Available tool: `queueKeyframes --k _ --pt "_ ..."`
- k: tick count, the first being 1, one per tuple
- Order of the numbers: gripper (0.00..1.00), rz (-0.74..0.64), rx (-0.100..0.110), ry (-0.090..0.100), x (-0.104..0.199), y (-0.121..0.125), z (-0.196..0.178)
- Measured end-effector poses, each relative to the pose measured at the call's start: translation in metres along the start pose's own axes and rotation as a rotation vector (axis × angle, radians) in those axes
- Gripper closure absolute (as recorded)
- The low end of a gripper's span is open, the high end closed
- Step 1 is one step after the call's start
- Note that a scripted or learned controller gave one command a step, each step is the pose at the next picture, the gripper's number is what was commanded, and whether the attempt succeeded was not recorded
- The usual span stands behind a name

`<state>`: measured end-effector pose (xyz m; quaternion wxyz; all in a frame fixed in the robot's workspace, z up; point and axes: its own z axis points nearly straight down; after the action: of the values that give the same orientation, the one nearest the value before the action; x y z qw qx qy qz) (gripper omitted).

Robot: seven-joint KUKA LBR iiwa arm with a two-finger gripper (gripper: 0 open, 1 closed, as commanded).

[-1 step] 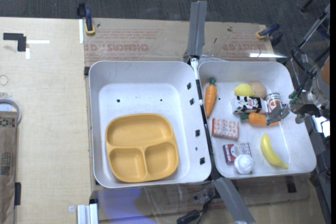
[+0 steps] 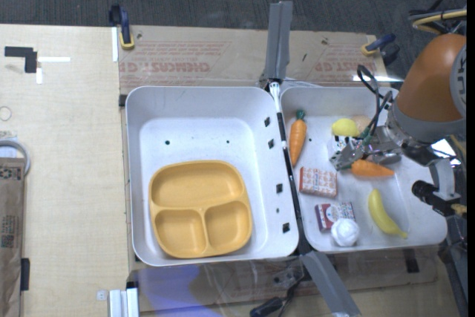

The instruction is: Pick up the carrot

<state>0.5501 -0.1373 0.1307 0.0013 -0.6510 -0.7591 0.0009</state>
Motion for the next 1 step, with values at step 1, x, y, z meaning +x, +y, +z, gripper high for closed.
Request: queueKeyframes --k 1 --pt "0.0 -0.002 -0.003 -0.002 -0.0139 0.0454 -0.0579"
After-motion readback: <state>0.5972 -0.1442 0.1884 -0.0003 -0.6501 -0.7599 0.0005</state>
